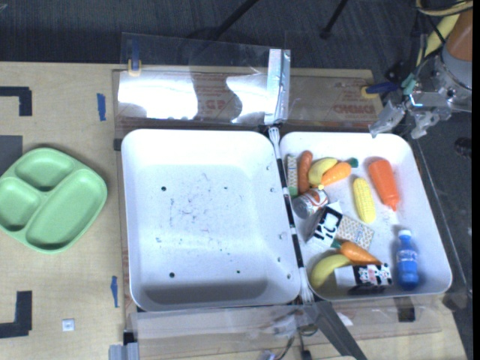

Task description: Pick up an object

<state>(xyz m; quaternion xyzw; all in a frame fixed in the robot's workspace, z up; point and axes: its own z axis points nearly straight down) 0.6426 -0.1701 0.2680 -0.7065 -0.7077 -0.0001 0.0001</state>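
Note:
The right bin (pixel 431 201) holds a jumble of toy food. There is a large orange carrot (pixel 383 182), a corn cob (pixel 364 199), a small carrot (pixel 337 172), a yellow fruit (pixel 321 169), a sausage (pixel 304 171), a blue bottle (pixel 406 257), a banana (pixel 325 268), a black-and-white box (pixel 326 227) and a cow-patterned carton (pixel 372 274). My gripper (pixel 400 123) hangs above the bin's far right corner, beyond the large carrot. Its fingers stand open with nothing between them.
The left bin (pixel 202 216) sits beside the right one, sharing a raised middle rim. A green divided plate (pixel 49 197) lies on the bench at far left. A clear plastic panel (pixel 202 88) stands behind the bins. Cables and stand legs crowd the far right.

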